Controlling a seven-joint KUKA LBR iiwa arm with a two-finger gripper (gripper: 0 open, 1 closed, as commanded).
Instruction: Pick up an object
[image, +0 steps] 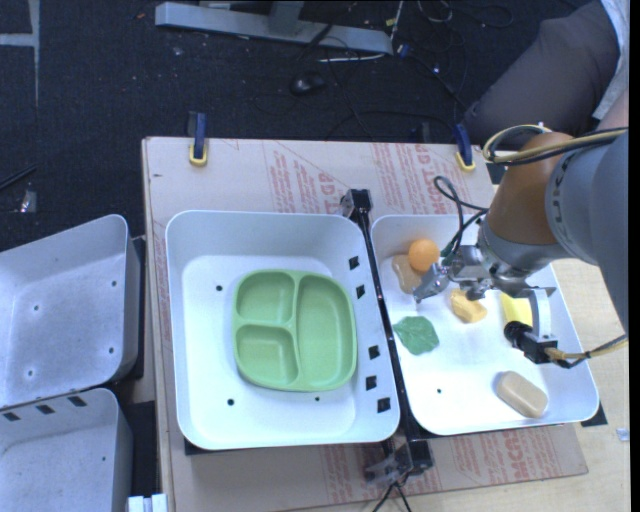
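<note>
The hand, its fingers' state impossible to tell from here, is hovering in the right bin at centre right of the frame, with the yellow block lying just below-right of it and the orange ball just upper-left

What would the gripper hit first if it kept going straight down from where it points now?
Probably the white floor of the right bin, between the orange ball and the green leaf-shaped piece; depth is unclear under the gripper.
</note>
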